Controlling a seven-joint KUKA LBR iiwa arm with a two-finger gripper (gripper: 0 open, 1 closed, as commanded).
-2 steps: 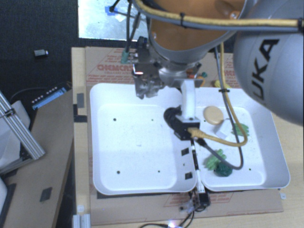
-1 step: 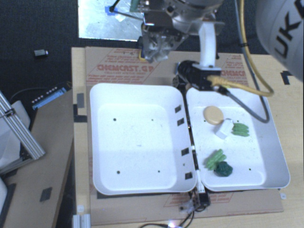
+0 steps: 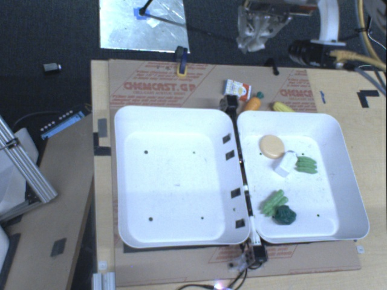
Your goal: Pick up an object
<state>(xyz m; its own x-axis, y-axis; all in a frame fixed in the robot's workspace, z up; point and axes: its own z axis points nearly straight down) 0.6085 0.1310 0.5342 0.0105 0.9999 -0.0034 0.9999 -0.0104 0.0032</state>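
Objects for picking: lay loose in the white bin on the view's right (image 3: 323, 207), none of them lifted. Tan round disc (image 3: 271, 145) sat toward the far side of that bin. White block (image 3: 284, 164) rested just nearer than the disc, close to touching it, with a light green pod (image 3: 306, 164) right beside the block on its right. Green stalk piece (image 3: 273, 201) lay on the near side of the bin, touching a dark green lump (image 3: 284, 215) shaped like broccoli.

White bin on the view's left (image 3: 175, 180) stood edge to edge with the other, joined along the middle seam by small dark clips. Both rested on a printed cardboard sheet (image 3: 163, 84).

Beyond the far rim of the right-hand bin, on the cardboard: a small white and red carton (image 3: 236, 89), an orange carrot (image 3: 251, 104) and a yellow piece (image 3: 281, 107), in a loose row.

Gripper (image 3: 257, 35) hung high at the top of the view, past the bench's far edge, well apart from every object and bin. Blurred and pale; open or closed, impossible to tell. Held nothing that could be made out.

Shiny metal sheet (image 3: 145, 17) lay on the dark floor at upper left.
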